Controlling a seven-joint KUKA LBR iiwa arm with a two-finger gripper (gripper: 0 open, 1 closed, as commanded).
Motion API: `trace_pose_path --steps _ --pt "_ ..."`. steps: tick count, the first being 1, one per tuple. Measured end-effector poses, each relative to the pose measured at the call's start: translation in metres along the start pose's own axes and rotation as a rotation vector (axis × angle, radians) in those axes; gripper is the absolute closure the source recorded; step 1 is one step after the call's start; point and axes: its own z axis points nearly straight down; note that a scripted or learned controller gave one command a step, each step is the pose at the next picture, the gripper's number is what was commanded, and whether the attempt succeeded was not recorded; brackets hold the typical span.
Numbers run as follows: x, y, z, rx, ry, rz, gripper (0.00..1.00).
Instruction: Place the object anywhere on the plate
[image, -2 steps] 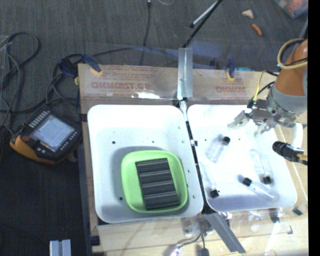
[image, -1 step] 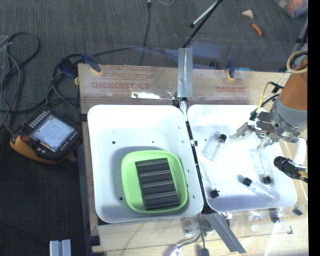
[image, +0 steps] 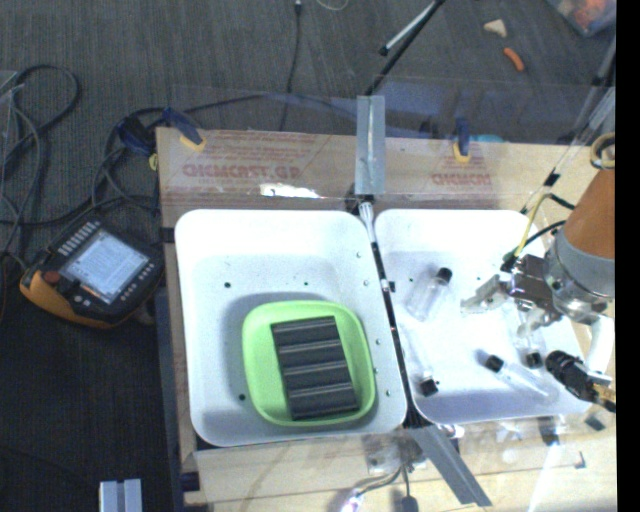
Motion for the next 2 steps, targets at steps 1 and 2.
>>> trace_pose_path --steps 1,2 --pt "0.029 -0.014 -0.057 -0.001 -0.002 0.041 0.0" --pt "0.054 -0.021 -0.053 0.0 -0.001 0.103 0.0"
